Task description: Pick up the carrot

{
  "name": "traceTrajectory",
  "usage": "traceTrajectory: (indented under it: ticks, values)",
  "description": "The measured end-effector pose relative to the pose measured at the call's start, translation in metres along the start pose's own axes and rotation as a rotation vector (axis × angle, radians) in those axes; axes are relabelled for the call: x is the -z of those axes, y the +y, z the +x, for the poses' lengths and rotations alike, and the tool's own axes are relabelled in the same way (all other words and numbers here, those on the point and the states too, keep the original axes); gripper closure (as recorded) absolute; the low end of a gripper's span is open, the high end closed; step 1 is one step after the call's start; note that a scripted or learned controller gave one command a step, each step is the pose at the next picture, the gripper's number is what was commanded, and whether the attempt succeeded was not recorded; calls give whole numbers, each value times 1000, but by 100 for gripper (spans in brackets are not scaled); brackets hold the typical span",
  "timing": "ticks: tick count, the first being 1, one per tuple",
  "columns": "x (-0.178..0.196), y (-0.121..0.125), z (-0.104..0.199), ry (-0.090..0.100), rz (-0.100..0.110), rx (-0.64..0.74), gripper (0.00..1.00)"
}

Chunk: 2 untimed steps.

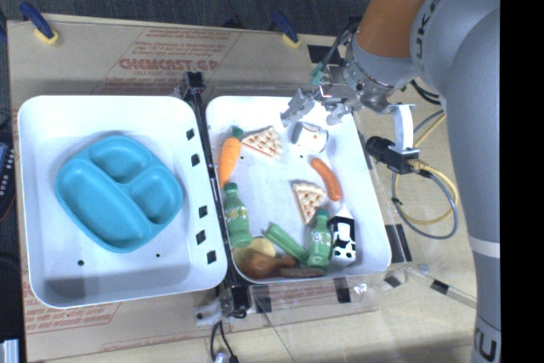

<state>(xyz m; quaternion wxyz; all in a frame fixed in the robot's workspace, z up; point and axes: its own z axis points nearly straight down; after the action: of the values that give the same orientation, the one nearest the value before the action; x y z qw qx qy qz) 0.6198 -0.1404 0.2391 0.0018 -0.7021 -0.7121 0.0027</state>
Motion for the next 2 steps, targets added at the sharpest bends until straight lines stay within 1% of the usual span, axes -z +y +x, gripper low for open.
traceTrajectory:
  ticks: [1,2]
  values:
    - [-115,35,48,1,14,33,0]
    - [-142,36,48,-2,-9,79,0]
